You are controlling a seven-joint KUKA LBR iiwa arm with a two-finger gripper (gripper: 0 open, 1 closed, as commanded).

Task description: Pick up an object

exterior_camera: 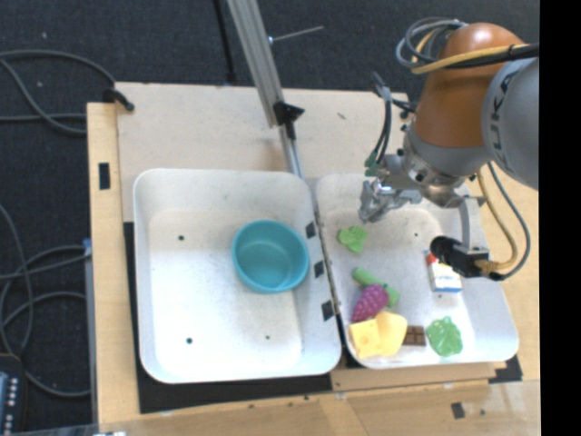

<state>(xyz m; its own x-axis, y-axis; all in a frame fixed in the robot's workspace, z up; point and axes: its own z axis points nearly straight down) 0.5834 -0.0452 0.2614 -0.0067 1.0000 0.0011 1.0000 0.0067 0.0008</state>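
Two shallow white bins stand side by side on the table [191, 125], and the arm [472, 89] reaches in from the right over the right bin [495, 321]. Its gripper [372, 209] hangs above the upper left part of this bin, pointing down. Whether the fingers are spread or pressed together I cannot tell, because they are small and blurred; nothing can be seen between them.

Just below the gripper and a little to the left lies a small light green object [352, 238], close to the wall between the bins. It seems apart from the fingers, not touching them. Further down in the same bin there is a small green piece [367, 277], and just under it a purple toy grape bunch [369, 302]. Below the grapes lies a yellow object [379, 334], touching a small brown piece [415, 337] on its right. Beside that is a green leafy toy [444, 335]. Near the right side of the bin lies a small white, blue and orange item [445, 277], partly under a black part of the arm with cables.

The left bin [163, 334] holds a blue bowl [270, 255], upright, well apart from the gripper. A metal pole [259, 48] runs at a slant from the top of the view down to the place between the two bins.
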